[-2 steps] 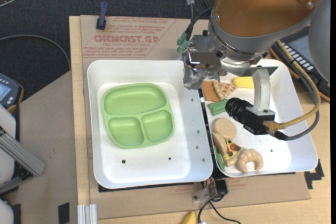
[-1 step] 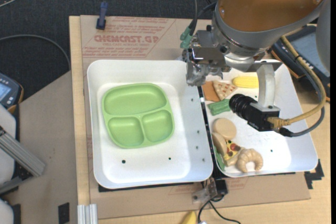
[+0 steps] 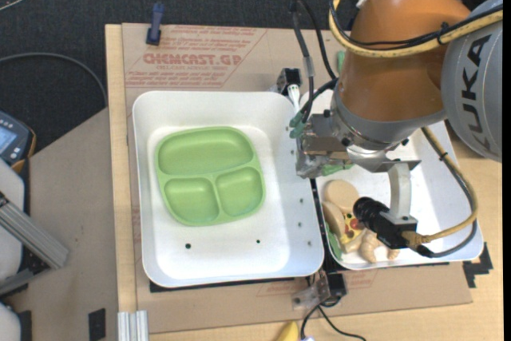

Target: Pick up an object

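My gripper [image 3: 322, 162] hangs over the left part of the right bin [image 3: 447, 172], mostly hidden under the big orange and grey wrist. Just below it in that bin lie a pale beige object [image 3: 338, 192], a small yellow and red toy [image 3: 349, 225] and a tan wooden piece [image 3: 368, 253]. They sit close together near the bin's front left corner. I see nothing held. The arm covers most of this bin.
The left bin [image 3: 152, 172] holds a green divided plate [image 3: 210, 174] with three compartments. Both bins rest on a brown cardboard sheet [image 3: 192, 52]. A blue clip [image 3: 155, 24] sits at its far left edge. Cables run behind the bins.
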Controlling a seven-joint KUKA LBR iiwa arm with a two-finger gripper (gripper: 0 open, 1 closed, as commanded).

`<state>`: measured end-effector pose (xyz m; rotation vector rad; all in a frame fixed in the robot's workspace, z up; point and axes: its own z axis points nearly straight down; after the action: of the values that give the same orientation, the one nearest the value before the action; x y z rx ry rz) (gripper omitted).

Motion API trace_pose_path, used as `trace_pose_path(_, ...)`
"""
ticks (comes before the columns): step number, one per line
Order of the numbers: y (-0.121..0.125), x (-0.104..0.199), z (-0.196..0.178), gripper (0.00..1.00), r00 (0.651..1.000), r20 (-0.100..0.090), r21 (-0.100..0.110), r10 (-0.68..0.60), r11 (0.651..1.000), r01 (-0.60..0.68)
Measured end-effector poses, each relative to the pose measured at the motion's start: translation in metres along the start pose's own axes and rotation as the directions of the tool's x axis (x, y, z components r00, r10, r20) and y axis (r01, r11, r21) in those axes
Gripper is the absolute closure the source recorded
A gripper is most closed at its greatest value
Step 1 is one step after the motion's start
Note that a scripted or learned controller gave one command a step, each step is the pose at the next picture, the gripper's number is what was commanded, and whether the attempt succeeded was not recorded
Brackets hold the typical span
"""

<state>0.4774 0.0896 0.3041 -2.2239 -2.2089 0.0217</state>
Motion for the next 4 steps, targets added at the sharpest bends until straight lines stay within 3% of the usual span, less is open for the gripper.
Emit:
trace_pose_path(1, 0.0, -0.019, -0.193, 1.0, 1.0, -0.009, -0.037, -0.006, 0.999, 0.006)
trace_pose_path(2, -0.001, 0.001, -0.075, 1.0, 1.0, -0.003, -0.002, -0.008, 1.0, 0.007)
trace_pose_path(3, -0.002, 0.112, -0.135, 1.0, 1.0, -0.01, -0.022, -0.02, 1.0, 0.02)
trace_pose_path(4, -0.002, 0.136, -0.185, 1.0, 1.0, -0.009, -0.022, -0.012, 1.0, 0.011)
